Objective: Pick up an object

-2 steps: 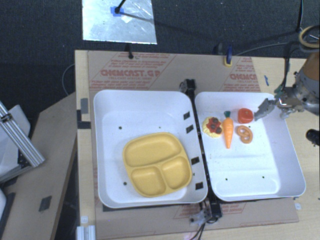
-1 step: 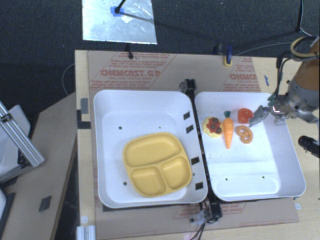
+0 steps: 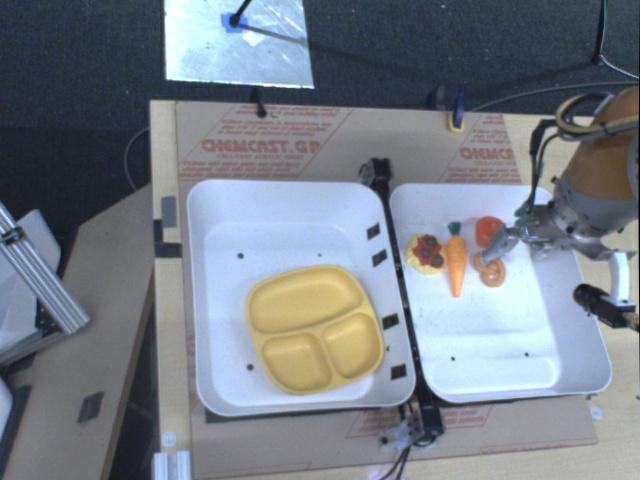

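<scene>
You've got the gripper (image 3: 492, 256) low in the right bin (image 3: 500, 358), just beside an orange ring (image 3: 493, 273) and a red piece (image 3: 488, 230). Carrot (image 3: 456, 262) lies left of it, w/ a yellow-red toy (image 3: 427, 253) further left. Left bin (image 3: 290, 208) holds a yellow divided tray (image 3: 315, 326).

yellow tray (image 3: 315, 325), orange carrot (image 3: 456, 262), white bins (image 3: 225, 218), orange-banded grey arm (image 3: 600, 168)
</scene>
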You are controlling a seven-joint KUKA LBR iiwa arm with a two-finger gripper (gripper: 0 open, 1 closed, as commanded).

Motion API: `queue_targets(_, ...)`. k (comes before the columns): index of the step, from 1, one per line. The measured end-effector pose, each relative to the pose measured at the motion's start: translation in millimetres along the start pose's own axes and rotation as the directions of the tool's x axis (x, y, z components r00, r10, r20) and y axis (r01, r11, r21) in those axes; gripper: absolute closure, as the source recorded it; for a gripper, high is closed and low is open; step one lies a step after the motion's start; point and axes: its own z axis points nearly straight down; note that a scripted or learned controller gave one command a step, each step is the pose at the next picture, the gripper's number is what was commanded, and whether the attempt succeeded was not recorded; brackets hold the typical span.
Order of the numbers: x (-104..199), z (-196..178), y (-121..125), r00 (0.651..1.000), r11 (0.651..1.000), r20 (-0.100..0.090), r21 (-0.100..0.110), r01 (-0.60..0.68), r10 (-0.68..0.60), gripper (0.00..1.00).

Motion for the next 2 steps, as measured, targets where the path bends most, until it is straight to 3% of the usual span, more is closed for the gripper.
queue_targets(1, 0.4, 52.2, 0.0, 1.0, 1.0, 0.0, 0.0, -0.003, 0.003, 0.0)
queue_targets(2, -0.4, 37.5, 2.0, 1.0, 1.0, 0.003, -0.008, -0.003, 0.003, 1.0)
